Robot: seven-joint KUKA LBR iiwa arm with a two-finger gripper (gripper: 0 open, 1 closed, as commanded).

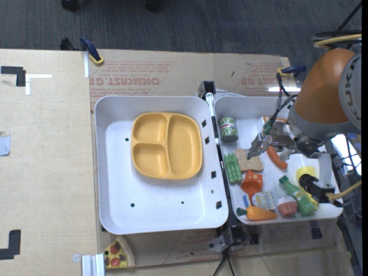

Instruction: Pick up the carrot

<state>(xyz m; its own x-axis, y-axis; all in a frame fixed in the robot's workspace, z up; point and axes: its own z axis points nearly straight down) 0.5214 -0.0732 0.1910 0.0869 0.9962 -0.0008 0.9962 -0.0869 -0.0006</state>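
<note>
The carrot (259,213) lies in the right bin (244,109), hard against that bin's near rim at its front left corner, just beside the wall that divides it from the left bin (115,171). Its long axis runs across the view, roughly along the near rim, with the thick end and its bit of green towards the dividing wall and the taper pointing right, where it ends just beside a small white packet (265,199).

The gripper (256,148) hangs over the middle of the same bin, above a slice of bread (250,163), and whether it is spread or pressed together cannot be told from this slant (the tips are dark and small against the clutter). From there the carrot lies towards the near edge of the bin, with an orange cup (252,182) standing between the two. In my judgement the coming move is a short travel towards the near rim, then a descent with the grip set across the carrot's width, keeping off the rim
</note>
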